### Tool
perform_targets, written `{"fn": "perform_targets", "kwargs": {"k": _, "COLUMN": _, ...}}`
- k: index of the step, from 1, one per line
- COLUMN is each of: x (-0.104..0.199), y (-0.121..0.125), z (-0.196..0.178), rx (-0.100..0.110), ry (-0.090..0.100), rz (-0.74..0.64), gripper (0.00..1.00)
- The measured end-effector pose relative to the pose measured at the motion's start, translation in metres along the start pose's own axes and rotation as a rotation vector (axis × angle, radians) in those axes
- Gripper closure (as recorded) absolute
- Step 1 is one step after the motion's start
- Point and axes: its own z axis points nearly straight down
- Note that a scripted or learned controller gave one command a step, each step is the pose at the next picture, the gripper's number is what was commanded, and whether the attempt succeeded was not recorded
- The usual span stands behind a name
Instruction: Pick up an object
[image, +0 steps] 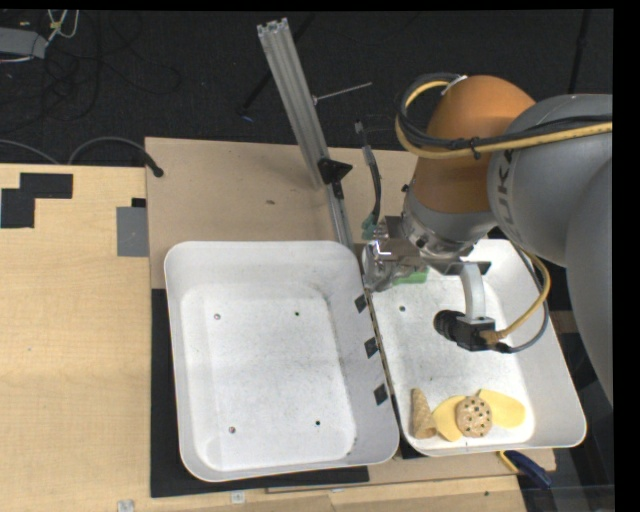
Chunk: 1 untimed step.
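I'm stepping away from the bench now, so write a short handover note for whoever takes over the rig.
Gripper: low at the far left corner of the right bin, by the divider; fingers too hidden to judge.
Objects: a green item lies beside the gripper; a yellow piece, a round brown cookie-like piece and a tan wedge cluster at the near end.
Done: no pick visible.
Left: grasp and lift one object.

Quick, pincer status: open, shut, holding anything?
Pincer: cannot be told. It sits low at the far end of the right bin, by something green; a grasp can't be confirmed.
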Motion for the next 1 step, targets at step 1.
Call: {"fn": "perform_targets", "kwargs": {"k": 1, "x": 0.0524, "y": 0.0074, "z": 0.0141, "rx": 0.001, "ry": 0.000, "rz": 0.000, "gripper": 1.00}}
